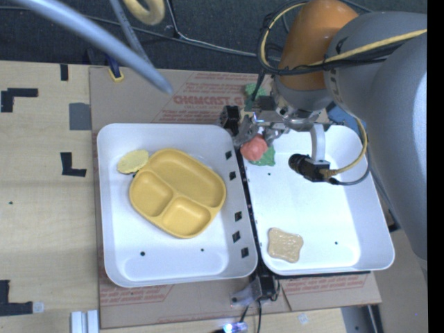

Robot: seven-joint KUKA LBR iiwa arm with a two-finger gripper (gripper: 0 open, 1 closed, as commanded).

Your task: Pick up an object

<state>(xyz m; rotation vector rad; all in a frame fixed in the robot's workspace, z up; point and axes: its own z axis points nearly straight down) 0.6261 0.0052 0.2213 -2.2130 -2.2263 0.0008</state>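
At the far left, the left bin is sitting as a shallow, smooth white tray with rounded corners. Toward its ten o'clock a small pale yellow disc is lying flat, its edge touching the yellow divided plate, a glossy plastic piece with three hollows, filling the bin's centre.

Moving right, the right bin is lying just beside the first. At its eleven o'clock, hard against the shared wall, a red and green toy is resting, rounded and matte, looking like a soft strawberry. This seems the likeliest object for the pick. The gripper is hovering just above it, at its twelve o'clock; whether the claw is spread or clenched I cannot tell, since the wrist hardware is hiding it.

At the bin's six o'clock a tan, toast-shaped piece is lying flat with a rough-looking face.

The risk, as I judge it, is the wall: with the toy crowding the bin's edge, one side of the claw may be landing on the rim, or nudging the rounded toy so it is rolling away rather than being gripped.
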